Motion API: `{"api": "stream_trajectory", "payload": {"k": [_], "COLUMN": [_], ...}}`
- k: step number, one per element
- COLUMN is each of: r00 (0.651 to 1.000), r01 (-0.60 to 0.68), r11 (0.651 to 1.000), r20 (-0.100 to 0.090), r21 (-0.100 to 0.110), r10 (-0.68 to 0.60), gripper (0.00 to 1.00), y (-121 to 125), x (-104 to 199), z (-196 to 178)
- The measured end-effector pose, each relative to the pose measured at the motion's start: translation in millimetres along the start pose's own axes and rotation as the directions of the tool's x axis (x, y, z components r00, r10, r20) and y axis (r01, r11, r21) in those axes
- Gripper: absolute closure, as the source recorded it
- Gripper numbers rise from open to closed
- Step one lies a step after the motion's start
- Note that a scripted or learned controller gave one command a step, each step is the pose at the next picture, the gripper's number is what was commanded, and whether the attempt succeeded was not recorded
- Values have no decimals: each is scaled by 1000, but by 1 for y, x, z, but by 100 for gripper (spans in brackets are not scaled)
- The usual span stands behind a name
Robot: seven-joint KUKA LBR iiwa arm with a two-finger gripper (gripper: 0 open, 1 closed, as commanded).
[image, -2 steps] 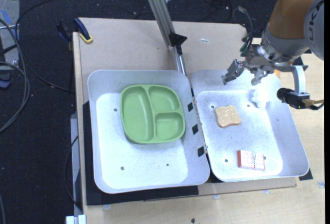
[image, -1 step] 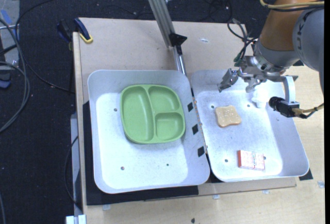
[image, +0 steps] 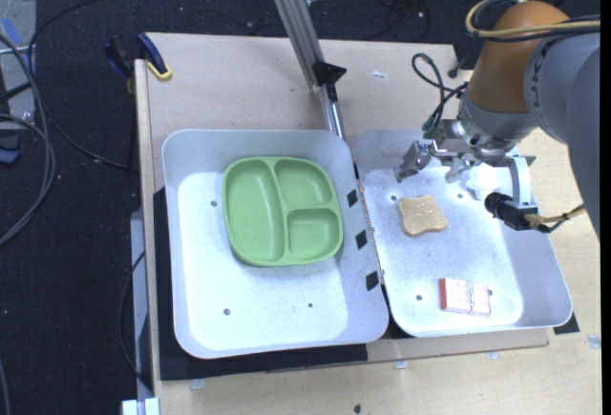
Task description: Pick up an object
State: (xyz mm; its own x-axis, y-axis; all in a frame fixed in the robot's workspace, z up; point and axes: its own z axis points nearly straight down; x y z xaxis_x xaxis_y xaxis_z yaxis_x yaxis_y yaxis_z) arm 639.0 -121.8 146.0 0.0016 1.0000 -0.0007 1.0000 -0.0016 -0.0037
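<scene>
My gripper (image: 434,158) hangs over the far part of the right bin (image: 535,294), near its back wall. Fingers (image: 412,163) look spread a bit, w/ nothing between them. One dark tip points toward the bin's left side, a lighter one sits just right of it.

Closest thing to grab: a tan toast-shaped piece (image: 421,215), lying flat on the bin floor, nearer the camera than my fingertips & slightly right of the dark tip. It's near, but not touching me; bare white floor shows between us.

Farther out, same bin, near the front edge: a small red-and-white box (image: 465,296), flat, well apart from the gripper and apart from the toast piece.

My wrist & the orange band (image: 511,55) rise to the right, w/ a black cable (image: 434,84) looping beside. A black connector (image: 506,207) sits over the bin's right side.

Left bin (image: 191,308): a green divided plate (image: 284,210), three compartments, lies flat toward the bin's back-centre, well away from me. A grey metal pole (image: 296,12) slants down to where the two bins meet at the back.
</scene>
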Motion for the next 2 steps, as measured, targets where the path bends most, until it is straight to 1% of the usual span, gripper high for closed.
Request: {"api": "stream_trajectory", "payload": {"k": [1, 2], "r00": [1000, 1000], "r01": [1, 0], "r11": [1000, 1000], "r20": [1, 1], "r21": [-6, -10], "r10": [-1, 0], "gripper": [100, 100], "y": [1, -2], "x": [0, -8], "z": [-14, -63]}}
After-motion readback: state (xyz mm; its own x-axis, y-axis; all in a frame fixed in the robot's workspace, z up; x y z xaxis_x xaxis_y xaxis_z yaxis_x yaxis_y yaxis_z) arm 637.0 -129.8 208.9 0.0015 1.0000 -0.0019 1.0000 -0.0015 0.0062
